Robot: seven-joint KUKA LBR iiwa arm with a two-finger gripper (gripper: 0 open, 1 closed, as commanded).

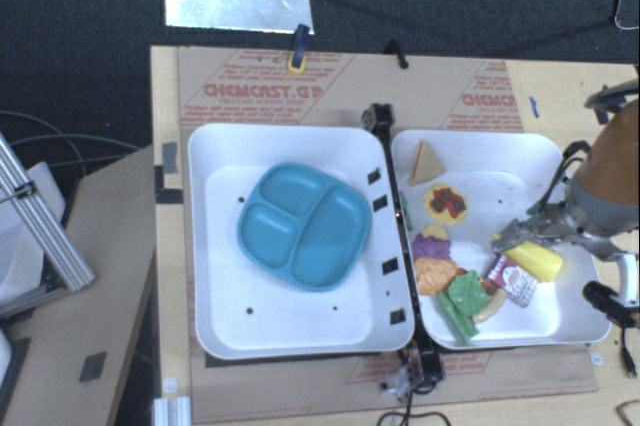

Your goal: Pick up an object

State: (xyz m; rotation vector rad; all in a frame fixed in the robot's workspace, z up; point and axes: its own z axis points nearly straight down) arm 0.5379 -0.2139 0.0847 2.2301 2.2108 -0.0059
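The right bin (545,154) holds several toy foods: a sandwich wedge (427,162), a small pizza (446,203), purple grapes (432,242), an orange piece (433,274), a green leafy piece (463,300), a red-and-white packet (514,283) and a yellow block (536,260). My gripper (520,236) reaches in from the right and hangs low over the bin's right half. It is just above and touching or nearly touching the yellow block. The grey arm (605,189) hides part of the bin's right wall.
A blue divided plate (304,224) lies in the middle of the left bin (215,174). A black divider with clips (392,214) runs between the bins. A yellow-handled tool (298,54) lies on the cardboard behind the bins.
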